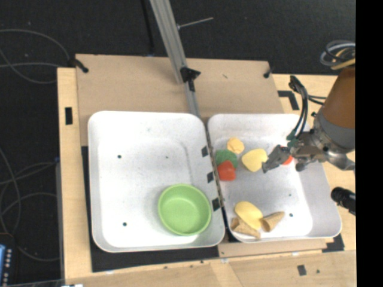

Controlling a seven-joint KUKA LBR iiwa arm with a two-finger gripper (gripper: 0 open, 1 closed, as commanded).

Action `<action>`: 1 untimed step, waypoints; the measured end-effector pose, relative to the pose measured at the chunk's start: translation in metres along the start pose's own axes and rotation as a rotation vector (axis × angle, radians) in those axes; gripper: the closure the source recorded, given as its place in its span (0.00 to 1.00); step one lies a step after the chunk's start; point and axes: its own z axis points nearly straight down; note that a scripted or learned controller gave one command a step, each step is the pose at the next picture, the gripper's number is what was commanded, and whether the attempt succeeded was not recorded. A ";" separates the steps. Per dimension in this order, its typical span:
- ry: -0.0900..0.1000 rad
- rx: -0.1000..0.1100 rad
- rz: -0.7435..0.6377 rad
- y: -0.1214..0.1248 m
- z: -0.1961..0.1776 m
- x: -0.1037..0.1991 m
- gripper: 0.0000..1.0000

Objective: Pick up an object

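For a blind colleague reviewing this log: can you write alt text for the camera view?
The arm's gripper hovers over the right bin, beside a yellow toy; other small toys lie there too. A green bowl sits in the left bin.

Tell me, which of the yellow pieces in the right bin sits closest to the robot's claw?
The rounded yellow piece mid-bin, just left of the gripper. The smaller one lies further left; the third lies near the front edge.

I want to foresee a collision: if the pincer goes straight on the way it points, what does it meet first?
Probably the yellow piece: the pincer points left towards it in the right bin. Its height above the bin is unclear.
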 end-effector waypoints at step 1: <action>0.000 0.000 0.002 0.000 0.000 0.000 0.00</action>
